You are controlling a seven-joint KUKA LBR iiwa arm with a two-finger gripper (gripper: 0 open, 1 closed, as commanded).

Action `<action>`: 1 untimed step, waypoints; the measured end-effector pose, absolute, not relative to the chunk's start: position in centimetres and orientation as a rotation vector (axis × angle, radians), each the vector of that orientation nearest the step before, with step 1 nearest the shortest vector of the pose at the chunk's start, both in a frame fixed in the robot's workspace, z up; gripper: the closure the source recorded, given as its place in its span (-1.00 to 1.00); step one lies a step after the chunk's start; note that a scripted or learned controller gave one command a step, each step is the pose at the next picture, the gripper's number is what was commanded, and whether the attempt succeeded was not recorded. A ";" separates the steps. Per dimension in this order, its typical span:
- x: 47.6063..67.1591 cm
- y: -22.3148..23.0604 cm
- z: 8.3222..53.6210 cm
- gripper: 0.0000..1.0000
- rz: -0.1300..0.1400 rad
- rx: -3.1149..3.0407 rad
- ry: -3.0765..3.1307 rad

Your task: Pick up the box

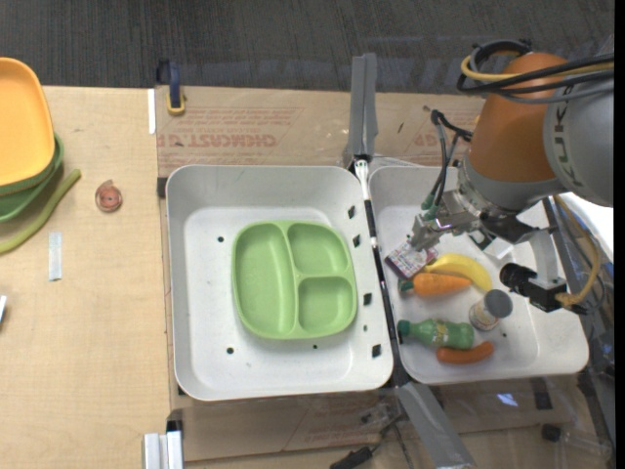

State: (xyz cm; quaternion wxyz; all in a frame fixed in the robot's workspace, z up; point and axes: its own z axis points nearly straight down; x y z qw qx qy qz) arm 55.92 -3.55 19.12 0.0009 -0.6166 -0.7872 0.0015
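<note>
The gripper [427, 234] is seen low in the right bin [557, 355], reaching down from the grey arm [586, 154] with its orange band [516, 130]. Whether it is open or closed cannot be told, because the tips are too small and too dark to make out. Just under the tips, a small box [406, 259] with purple and white on it is seen, lying tilted near the left wall of the right bin. It cannot be told if the box is touched by the gripper.

Right beside the box, a yellow banana [467, 267] and an orange carrot [441, 284] are found, lying close together. A little further out, a small jar with a grey lid [490, 309] is seen. A green bottle [439, 333] is laid on its side near the front of the bin, and a second orange carrot [465, 354] is laid just in front of it.

In the left bin [195, 291], a green tray with three parts [293, 279] is placed. On the bench [88, 360], far to the left, a yellow plate [21, 120] is stacked on a green one.
</note>
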 end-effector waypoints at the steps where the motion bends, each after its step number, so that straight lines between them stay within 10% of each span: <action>1: 55.9 -3.7 19.9 1.00 0.007 -1.939 -2.470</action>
